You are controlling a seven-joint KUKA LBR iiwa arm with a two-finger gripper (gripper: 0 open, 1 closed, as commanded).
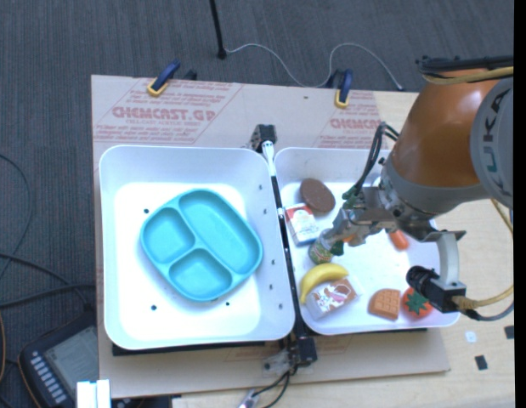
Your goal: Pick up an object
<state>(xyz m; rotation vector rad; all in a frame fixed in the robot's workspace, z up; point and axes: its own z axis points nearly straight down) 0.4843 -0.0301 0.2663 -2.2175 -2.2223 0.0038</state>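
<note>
In the right bin (288,164) I see my gripper (337,238) down just above the banana (322,276), at a small bottle (324,249); grasp state I cannot tell

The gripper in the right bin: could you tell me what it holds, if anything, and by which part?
It cannot be told. The gripper is down at a small greenish object above the banana, but no grasp is visible.

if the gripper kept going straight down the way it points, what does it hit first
Most likely the small greenish object lying just above the banana in the right bin. The gripper sits right over it, pointing down. Depth is hard to judge from this slanted view, so contact may be slightly off.
</note>
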